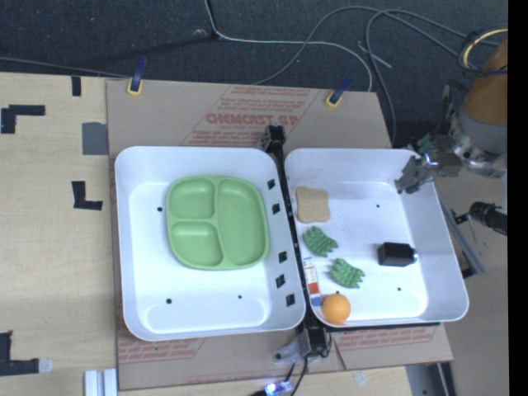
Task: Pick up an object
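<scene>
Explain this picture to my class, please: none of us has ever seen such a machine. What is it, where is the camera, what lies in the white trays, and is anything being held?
One camera is fixed above a bench and looks down at a slant. At the picture's right edge is a robot arm, grey with an orange band; its gripper, a two-fingered hand, sits over the right bin's upper right rim. I cannot tell whether it is open or shut, and nothing is visibly held.

Two shallow white bins sit side by side. The left bin holds a green divided plate. The right bin holds a tan slice like bread, two green leafy pieces, a small black block and an orange ball. Its job is picking up one object.
</scene>
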Available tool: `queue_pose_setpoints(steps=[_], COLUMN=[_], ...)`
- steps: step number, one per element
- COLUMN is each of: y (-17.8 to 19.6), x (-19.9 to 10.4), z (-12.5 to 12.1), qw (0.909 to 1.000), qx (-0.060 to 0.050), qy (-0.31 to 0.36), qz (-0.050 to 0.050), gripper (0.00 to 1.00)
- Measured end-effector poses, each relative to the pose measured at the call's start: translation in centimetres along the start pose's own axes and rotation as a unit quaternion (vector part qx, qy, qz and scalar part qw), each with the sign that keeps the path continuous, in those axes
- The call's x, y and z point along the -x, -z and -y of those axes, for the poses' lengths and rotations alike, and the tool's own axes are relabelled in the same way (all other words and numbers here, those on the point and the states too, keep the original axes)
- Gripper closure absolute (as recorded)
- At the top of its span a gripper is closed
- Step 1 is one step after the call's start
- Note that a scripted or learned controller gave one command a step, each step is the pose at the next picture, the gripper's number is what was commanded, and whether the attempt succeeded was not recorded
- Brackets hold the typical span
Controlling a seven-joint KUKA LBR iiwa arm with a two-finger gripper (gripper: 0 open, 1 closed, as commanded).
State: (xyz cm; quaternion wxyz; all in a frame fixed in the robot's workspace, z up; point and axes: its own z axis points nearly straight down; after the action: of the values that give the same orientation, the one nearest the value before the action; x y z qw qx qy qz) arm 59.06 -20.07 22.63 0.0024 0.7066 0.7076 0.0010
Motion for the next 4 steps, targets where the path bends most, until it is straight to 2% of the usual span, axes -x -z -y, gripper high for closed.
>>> queue_pose_setpoints(steps=[1, 2, 4], y=[1.0, -0.3, 0.9], x=[-5.4, -10.6, -22.3], z=[0.9, 2.1, 3.8], qw=[1.0000, 1.0000, 1.0000], qx=[-0.002, -0.004, -0.003], qy=[0.002, 0.002, 0.003], qz=[-0.002, -0.002, -0.002], gripper=[1.00, 1.00, 1.00])
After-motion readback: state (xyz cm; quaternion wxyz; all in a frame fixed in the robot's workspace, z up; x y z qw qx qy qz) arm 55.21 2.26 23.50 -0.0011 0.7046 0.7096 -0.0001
